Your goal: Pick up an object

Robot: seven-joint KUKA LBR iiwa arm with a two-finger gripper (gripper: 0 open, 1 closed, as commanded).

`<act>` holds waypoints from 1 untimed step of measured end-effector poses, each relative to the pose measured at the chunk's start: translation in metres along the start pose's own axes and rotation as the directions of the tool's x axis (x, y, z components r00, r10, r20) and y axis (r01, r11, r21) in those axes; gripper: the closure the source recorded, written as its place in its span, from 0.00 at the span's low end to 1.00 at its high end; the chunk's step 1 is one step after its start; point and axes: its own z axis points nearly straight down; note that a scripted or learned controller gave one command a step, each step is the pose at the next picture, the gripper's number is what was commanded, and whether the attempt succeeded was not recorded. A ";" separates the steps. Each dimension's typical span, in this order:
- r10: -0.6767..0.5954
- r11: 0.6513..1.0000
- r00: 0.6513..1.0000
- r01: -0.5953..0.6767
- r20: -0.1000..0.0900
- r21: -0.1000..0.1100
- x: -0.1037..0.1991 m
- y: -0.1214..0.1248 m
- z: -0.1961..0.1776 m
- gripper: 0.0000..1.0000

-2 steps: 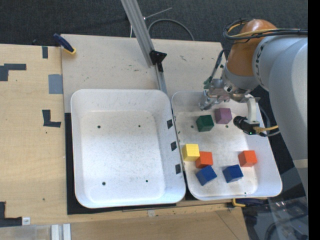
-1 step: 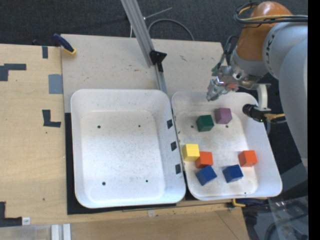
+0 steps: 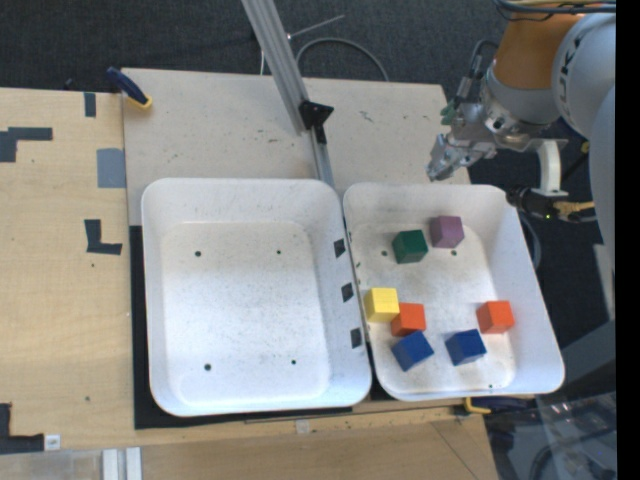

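The gripper is found above the far edge of the right bin, near that bin's upper rim, carried by the grey arm with its orange band reaching in from the right. Whether the pincer stands wide or narrow cannot be told from this view. Nothing is seen held in it.

Seven cubes are noted inside the right bin. The purple cube and the green cube lie closest to the gripper, just below it in the view and towards the near side of the bench; the purple one is set almost directly beneath, the green one slightly to the view's left. The two are close together but apart. Further towards the near rim are recorded a yellow cube touching an orange cube, two blue cubes, and a second orange cube standing by itself. The left bin holds no cubes.

It is judged that no pick has yet been made. The coming move is taken to turn on a short travel inward from the far rim and a descent; the purple cube is assessed as the nearest candidate, with the green cube's nearness a possible hindrance to finger clearance.
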 end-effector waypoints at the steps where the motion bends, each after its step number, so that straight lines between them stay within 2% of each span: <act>1: 0.001 1.000 1.000 -0.001 0.001 0.007 0.000 0.000 0.002 1.00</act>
